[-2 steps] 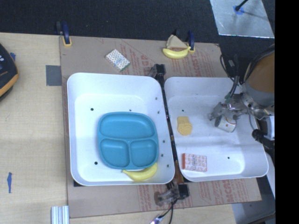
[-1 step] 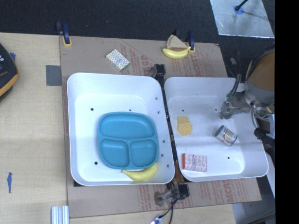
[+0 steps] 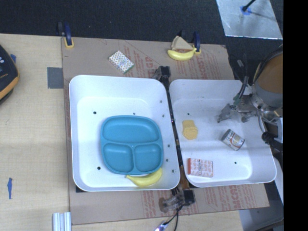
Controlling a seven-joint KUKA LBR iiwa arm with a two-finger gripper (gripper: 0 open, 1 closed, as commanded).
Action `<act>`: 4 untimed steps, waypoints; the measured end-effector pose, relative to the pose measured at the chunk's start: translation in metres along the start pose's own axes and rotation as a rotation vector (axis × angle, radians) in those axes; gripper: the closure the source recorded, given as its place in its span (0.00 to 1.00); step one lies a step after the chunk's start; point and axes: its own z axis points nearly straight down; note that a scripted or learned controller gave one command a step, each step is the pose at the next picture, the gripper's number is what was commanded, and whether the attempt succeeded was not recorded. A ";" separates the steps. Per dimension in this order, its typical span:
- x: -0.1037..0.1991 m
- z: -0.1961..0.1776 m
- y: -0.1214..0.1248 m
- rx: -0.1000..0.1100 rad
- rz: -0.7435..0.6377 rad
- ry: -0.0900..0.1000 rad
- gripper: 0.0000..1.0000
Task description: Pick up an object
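Nearest edge: a banana [image 3: 146,178] is seen at the near wall of the left bin [image 3: 77,129], tucked against a blue divided plate [image 3: 131,144].
Right bin [image 3: 250,174]: three candidates are seen on its floor, a small can [image 3: 233,139] lying on its side, a yellow biscuit-like piece [image 3: 190,130] and a flat red-and-white packet [image 3: 199,167].
Gripper [image 3: 232,110]: it is seen above the far right part of the right bin, with nothing visibly between its prongs; whether it is open or closed cannot be told.
Likely target: the can is judged most probable, being just beside the gripper on its near side; this is a judgement only.
Risk, rolling: the can may be nudged and rolled away if one side is touched first, since it lies on its side.
Risk, flat items: the packet may be missed, since little edge is offered for a grip.
Risk, wall: the bin's right wall may be struck, given how close the arm works to it.
Hard to make out: the arm [image 3: 272,78] is cut off at the right, the can's label is unreadable, and the gripper's height over the floor cannot be judged.
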 end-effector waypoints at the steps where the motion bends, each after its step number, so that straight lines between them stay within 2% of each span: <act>1: 0.009 0.012 -0.120 0.000 0.003 0.002 0.00; 2: 0.041 0.011 -0.065 -0.002 0.001 0.001 0.00; 3: 0.003 0.010 -0.010 -0.003 0.003 0.001 0.00; 4: 0.003 0.000 -0.010 -0.003 -0.001 0.001 1.00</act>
